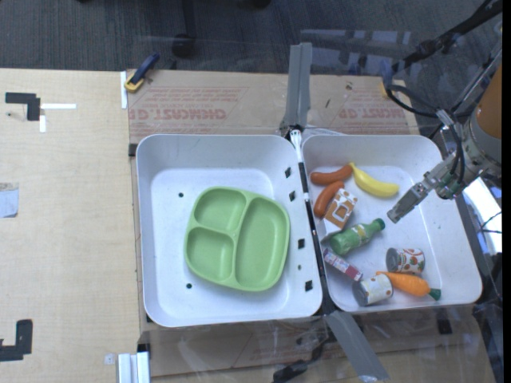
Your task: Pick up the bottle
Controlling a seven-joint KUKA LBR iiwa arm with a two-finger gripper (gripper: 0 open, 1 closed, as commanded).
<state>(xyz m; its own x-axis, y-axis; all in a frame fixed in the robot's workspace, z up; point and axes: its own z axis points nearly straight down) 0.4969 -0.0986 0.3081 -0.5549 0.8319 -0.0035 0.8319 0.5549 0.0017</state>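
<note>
Nearest the lens: small grey can lying on its side at the right bin's 6 o'clock edge, touching the carrot at its 3 o'clock. Second can, red-and-white label, sits just at 12 o'clock of the carrot. Slim pink-and-white tube lies at 10 o'clock of the grey can.

Bottle: green, lying flat mid-bin, cap pointing toward 2 o'clock, base just beside the tube's upper end. Nothing is gripping it.

At 12 o'clock of the bottle: small orange-and-white carton, two sausages, and a banana at 1 o'clock.

Gripper comes in from 3 o'clock, angled down toward 8 o'clock, tip hovering at 2 o'clock of the bottle, near its cap but apart. Fingers read as one dark narrow tip; can't tell if they're spread or pressed together. Nothing visible between them.

Left bin holds a green divided plate, three compartments, sitting roughly centre.
</note>
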